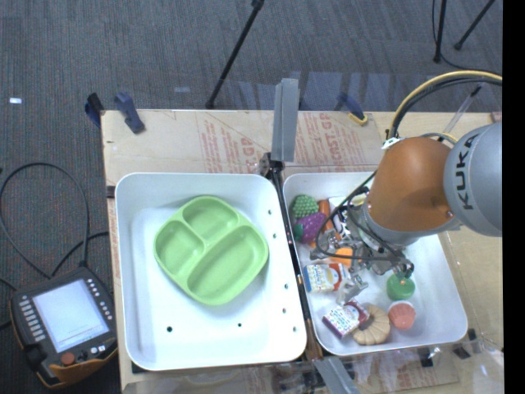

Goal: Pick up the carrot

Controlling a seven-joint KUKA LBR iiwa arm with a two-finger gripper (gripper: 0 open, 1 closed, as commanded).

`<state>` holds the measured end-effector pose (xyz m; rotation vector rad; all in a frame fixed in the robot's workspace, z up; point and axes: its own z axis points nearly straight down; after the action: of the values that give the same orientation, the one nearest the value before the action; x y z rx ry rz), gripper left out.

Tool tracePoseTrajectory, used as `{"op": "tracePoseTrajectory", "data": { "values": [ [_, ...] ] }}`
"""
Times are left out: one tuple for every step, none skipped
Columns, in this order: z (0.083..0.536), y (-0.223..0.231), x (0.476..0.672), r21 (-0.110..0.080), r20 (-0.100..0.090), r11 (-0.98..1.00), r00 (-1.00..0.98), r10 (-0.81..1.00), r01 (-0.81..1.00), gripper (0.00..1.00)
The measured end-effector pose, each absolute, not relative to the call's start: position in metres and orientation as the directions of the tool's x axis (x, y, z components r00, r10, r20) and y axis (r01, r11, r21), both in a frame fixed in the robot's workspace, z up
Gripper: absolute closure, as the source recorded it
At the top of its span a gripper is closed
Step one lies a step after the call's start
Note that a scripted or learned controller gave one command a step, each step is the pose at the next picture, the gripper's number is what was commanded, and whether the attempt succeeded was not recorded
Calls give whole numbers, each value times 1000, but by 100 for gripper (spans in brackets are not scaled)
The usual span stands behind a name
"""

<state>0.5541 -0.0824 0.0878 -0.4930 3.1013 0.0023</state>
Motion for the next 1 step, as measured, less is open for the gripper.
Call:
{"op": "tracePoseTrajectory", "data": {
  "values": [
    [97,-80,555,2,-4,949,-949,-314,-314,100]
  ]
}}
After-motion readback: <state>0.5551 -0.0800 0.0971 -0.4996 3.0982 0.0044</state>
